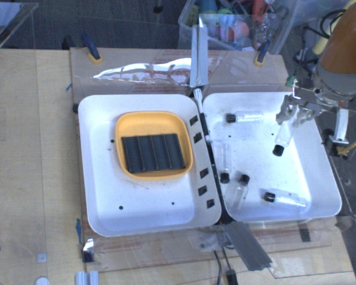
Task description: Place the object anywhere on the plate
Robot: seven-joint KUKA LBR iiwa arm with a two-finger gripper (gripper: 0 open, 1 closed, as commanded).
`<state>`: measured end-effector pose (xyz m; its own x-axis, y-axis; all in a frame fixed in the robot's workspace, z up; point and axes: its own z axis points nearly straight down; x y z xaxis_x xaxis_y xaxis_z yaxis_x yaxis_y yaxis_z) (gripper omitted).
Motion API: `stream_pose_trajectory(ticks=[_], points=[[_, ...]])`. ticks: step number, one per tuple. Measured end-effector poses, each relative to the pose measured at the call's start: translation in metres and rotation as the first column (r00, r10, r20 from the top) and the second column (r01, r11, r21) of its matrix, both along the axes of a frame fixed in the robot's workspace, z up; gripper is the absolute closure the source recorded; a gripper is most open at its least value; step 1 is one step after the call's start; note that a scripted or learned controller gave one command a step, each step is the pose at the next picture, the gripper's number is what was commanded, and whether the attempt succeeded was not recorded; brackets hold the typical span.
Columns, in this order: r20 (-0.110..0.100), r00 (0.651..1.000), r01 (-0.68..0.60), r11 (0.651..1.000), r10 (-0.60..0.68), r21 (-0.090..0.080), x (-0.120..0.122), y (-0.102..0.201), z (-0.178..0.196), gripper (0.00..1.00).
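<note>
We see the gripper (292, 115) over the right bin (320, 177), fingers closed on a clear vial (281, 139) with a black cap, hanging tilted above the bin floor. Four more capped vials lie in that bin: one (243, 118) near the back, three (249, 190) toward the front. Left bin (101, 200) holds the yellow plate (126, 125) with a dark ridged block (152, 153) on it.
</note>
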<state>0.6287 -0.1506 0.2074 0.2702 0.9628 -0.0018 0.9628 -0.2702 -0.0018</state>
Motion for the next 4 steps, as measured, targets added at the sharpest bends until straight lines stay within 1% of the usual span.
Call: stream_pose_trajectory(ticks=[1,2,3,4], points=[[0.005,0.973,-0.232,0.973,0.232,-0.002,0.039,-0.030,0.067,1.00],[0.005,0.919,-0.394,0.919,0.394,-0.003,0.039,-0.061,0.164,1.00],[0.005,0.834,-0.552,0.834,0.552,-0.005,0.039,-0.072,0.229,1.00],[0.004,0.663,-0.749,0.663,0.749,-0.002,0.039,-0.071,0.229,1.00]])
